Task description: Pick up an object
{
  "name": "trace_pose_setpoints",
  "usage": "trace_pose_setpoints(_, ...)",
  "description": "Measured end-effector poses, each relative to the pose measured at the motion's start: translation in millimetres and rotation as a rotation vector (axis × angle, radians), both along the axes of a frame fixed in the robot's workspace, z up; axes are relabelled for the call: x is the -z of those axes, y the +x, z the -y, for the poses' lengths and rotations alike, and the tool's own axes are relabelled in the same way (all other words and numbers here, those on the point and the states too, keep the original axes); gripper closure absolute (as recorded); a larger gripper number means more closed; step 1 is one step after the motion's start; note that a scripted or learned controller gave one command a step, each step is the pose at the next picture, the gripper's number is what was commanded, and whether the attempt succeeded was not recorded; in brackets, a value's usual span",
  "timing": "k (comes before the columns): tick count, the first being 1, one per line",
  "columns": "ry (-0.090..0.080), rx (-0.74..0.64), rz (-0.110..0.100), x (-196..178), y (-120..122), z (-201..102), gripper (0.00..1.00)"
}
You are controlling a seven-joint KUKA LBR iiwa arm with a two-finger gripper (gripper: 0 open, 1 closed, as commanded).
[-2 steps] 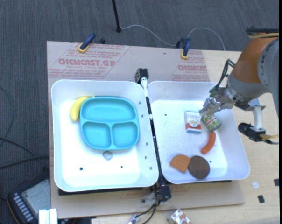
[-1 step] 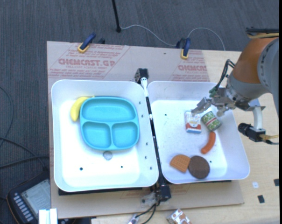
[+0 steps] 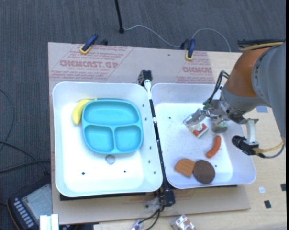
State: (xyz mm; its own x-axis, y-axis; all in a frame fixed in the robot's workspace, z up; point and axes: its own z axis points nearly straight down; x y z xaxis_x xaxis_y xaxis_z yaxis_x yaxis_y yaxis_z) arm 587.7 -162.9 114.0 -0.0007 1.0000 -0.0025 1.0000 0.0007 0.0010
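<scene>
— Printed on the board (image 3: pixel 135 63) under both bins, red "CHEMCAST GP" lettering can be read.
— And the gripper (image 3: pixel 198 120)?
— It is seen low in the right bin (image 3: pixel 240 174), just above a small red-and-white packet (image 3: pixel 199 130). Whether anything is gripped cannot be told.
</scene>
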Motion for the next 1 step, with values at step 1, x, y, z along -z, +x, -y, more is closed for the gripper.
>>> trace_pose_setpoints(1, -0.001, 0.001, 0.006, 26.4, -57.7, -23.0, 0.00)
